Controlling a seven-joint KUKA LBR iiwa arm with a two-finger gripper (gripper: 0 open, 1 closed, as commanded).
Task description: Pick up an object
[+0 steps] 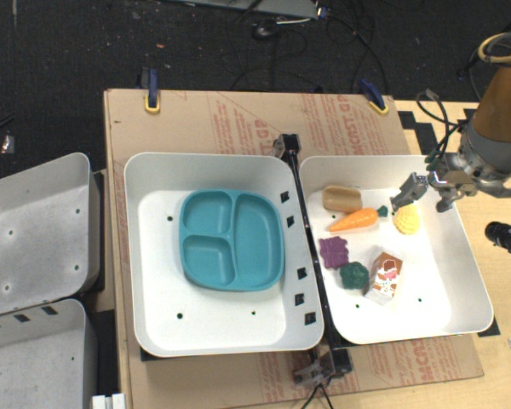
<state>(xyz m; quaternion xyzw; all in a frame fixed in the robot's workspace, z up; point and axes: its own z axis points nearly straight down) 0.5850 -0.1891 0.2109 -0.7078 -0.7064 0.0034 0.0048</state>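
The right bin holds several small toys: a brown loaf-shaped piece, an orange carrot, a yellow piece, a purple cluster, a dark green lump and a small white and red carton. My gripper hangs over the bin's upper right part, just above and to the right of the yellow piece. Its fingers are spread open with nothing between them. One dark fingertip sits close to the yellow piece's top.
The left bin holds a teal divided plate. A black divider runs between the two bins. White panels lie off the bench to the left. Cables trail behind the arm at the right.
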